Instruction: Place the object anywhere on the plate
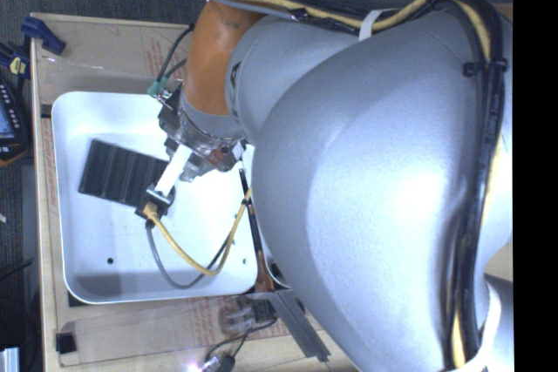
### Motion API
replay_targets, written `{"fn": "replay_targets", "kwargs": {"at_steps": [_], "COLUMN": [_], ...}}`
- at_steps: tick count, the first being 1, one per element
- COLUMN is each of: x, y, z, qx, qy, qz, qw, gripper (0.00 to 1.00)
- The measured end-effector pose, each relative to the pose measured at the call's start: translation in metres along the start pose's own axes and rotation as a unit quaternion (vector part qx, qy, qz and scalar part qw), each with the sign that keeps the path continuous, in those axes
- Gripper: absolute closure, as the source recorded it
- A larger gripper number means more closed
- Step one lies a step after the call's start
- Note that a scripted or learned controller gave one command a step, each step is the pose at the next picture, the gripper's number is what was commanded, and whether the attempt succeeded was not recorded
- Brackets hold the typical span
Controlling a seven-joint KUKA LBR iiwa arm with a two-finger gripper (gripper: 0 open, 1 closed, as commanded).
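A black ribbed rectangular slab (118, 172) lies flat in the left white bin (70, 213), in its upper left part. My gripper (203, 154) hangs below the orange wrist band (214, 48), over the bin's upper right area, just right of the slab. The wrist and its mount hide the gripper's tip, so I cannot see whether anything is held. A tiny dark speck (111, 260) sits on the bin floor nearer the front.
The arm's big grey body (375, 187) covers the right half of the view. A grey and yellow cable loop (187, 270) hangs over the bin's lower right. A blue clamp (39, 32) sits on the wooden bench corner at the top left.
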State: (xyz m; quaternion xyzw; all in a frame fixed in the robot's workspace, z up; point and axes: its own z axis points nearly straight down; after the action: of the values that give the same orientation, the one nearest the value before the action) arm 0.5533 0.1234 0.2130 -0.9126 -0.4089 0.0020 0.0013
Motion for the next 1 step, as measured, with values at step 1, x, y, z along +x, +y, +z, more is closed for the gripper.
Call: {"fn": "replay_targets", "kwargs": {"at_steps": [1], "x": [0.0512], "y": [0.0660], "z": [0.0714], "qx": [0.000], "qy": [-0.001], "qz": [0.006], "qw": [1.0000], "gripper": [1.00]}}
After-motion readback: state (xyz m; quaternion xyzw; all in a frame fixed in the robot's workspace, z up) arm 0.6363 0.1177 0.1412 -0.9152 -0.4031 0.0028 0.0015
